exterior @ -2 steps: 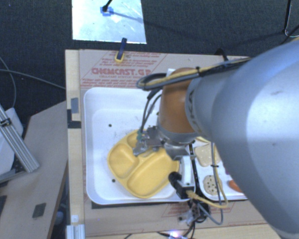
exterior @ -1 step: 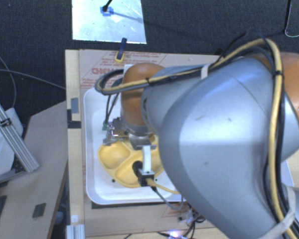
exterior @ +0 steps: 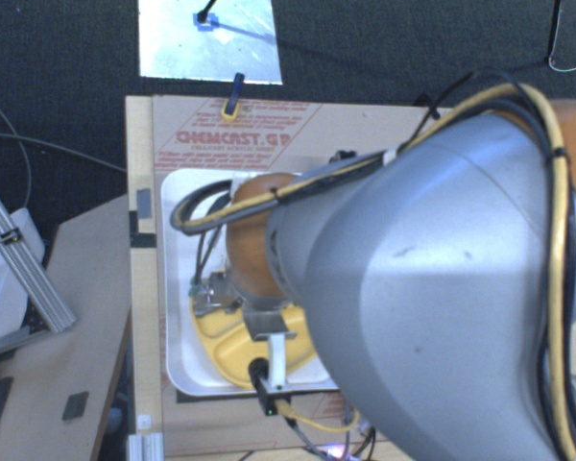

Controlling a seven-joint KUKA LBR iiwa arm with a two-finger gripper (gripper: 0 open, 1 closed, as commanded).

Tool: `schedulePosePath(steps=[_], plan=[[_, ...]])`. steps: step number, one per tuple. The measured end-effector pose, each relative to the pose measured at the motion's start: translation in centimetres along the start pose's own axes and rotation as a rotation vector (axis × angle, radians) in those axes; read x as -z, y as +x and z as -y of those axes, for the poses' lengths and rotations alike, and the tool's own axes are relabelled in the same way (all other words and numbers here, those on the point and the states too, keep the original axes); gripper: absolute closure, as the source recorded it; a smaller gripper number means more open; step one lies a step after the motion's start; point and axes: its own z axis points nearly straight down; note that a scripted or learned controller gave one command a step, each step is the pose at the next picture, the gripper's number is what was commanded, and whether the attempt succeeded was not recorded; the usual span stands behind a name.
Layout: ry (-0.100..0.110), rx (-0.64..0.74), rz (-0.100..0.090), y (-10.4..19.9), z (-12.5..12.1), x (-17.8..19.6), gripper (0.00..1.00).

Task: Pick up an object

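The arm [exterior: 442, 257] covers most of the bin [exterior: 178, 353]. A yellow object [exterior: 221, 339] lies at 7 o'clock in the bin, under the tool [exterior: 245, 320]; its state I cannot tell.

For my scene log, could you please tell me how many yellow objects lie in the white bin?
1: a yellow plastic object lies at the near end of the shallow white bin, below the grey arm, which may hide others.
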Motion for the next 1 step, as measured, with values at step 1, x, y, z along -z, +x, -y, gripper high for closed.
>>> schedulePosePath(steps=[1], plan=[[0.037,-0.013,0.001,-6.61,0.25,11.02,0.00]])
